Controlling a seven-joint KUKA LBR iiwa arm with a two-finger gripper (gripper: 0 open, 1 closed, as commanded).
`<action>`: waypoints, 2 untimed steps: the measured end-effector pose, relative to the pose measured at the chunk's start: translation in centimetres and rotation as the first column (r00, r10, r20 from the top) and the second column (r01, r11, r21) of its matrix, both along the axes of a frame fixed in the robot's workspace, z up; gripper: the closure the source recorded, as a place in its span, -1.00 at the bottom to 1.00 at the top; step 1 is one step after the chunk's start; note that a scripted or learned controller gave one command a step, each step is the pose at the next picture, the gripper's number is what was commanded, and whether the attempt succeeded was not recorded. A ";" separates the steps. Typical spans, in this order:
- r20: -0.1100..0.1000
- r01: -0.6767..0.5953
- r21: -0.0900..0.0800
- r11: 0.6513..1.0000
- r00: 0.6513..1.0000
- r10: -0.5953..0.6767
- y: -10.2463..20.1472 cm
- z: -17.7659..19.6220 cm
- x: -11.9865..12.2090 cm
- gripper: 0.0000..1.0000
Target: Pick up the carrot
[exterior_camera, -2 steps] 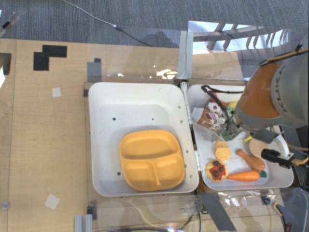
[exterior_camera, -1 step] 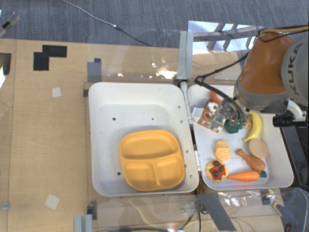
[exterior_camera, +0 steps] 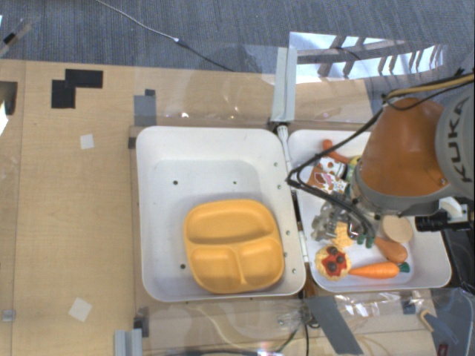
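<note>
- Orange and tapered, the carrot [exterior_camera: 375, 271] lies flat near the front wall of the right bin [exterior_camera: 438, 277], its green stub pointing right, with nothing gripping it.
- Metal parts of the gripper [exterior_camera: 335, 225] hang over the middle of that bin, up and left of the carrot; whether it is spread or pressed together I cannot tell, since the wrist and cables cover it.
- Risk one, by my judgement: the tool sits nearer the small pizza-like toy [exterior_camera: 332, 262] and a pale yellow piece [exterior_camera: 343, 236] than the carrot, so a straight descent could close on the wrong thing.
- Risk two: the carrot lies close to the bin's front wall, so one side of the tool may strike the rim or have no room to slip past, and the carrot may roll away.
- Risk three: a brown sausage-shaped toy [exterior_camera: 392, 251] and a pale round piece [exterior_camera: 398, 230] lie just above the carrot; a wide approach could catch them too.
- Risk four: the black cable [exterior_camera: 326, 170] looping off the wrist trails over the clutter and could drag pieces about.
- Left bin [exterior_camera: 156, 199] holds a yellow divided plate [exterior_camera: 234, 245], well apart from all this.
</note>
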State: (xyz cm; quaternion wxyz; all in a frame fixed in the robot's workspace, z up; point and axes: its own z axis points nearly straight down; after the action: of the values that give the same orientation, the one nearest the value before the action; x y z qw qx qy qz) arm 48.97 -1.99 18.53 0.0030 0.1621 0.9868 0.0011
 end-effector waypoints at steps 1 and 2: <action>0.009 -0.004 0.000 1.000 1.000 0.004 0.1 1.2 0.3 1.00; 0.001 -0.447 -0.002 0.895 0.895 0.447 5.1 0.0 0.7 1.00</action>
State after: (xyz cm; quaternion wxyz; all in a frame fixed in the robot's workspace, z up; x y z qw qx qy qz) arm 49.63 3.14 18.50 0.0038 -0.0688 0.9976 0.0009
